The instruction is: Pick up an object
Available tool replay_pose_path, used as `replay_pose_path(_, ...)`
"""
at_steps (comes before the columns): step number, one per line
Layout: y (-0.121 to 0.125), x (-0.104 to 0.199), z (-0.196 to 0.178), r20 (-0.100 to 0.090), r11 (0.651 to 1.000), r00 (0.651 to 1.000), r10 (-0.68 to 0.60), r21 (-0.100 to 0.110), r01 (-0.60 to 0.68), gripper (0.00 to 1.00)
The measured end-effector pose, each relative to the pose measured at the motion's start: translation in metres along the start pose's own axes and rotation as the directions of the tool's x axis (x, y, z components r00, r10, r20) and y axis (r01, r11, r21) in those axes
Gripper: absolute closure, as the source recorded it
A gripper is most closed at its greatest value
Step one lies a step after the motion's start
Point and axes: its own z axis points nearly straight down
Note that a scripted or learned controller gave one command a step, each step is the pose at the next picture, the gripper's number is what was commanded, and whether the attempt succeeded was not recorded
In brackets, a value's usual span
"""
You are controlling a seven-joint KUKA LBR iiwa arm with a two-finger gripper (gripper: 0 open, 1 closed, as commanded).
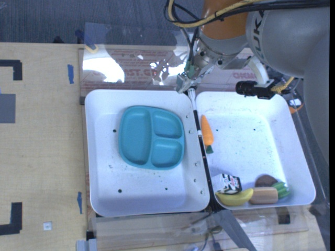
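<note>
A teal divided plate (152, 137) lies in the left bin (104, 192). In the right bin (251, 140), an orange carrot (207, 132) rests against the left wall. Along that bin's near edge sit a yellow banana (235, 197), a small black-and-white item (229, 182), a tan block (264, 195), a brown piece (266, 181) and something green (282, 189). My gripper (187, 81) hangs above the far end of the divider between the two bins, well up from the carrot and apart from every object.
The grey arm with its orange band (230, 9) fills the upper right, with cables looping over it. A black fitting (255, 89) juts over the right bin's far edge. Shiny plastic sheet (131, 67) lies behind the bins; wooden bench (36, 140) stretches left.
</note>
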Motion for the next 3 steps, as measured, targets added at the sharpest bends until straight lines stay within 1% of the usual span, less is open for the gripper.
replay_pose_path(1,-0.044,0.011,0.037,-0.007,0.936,0.936,-0.352,0.005,0.352,1.0)
replay_pose_path(2,-0.009,0.009,0.08,-0.006,0.876,0.876,-0.482,0.003,0.482,1.0)
replay_pose_path(3,-0.016,0.007,-0.03,0.003,0.965,0.965,-0.261,-0.003,0.261,1.0)
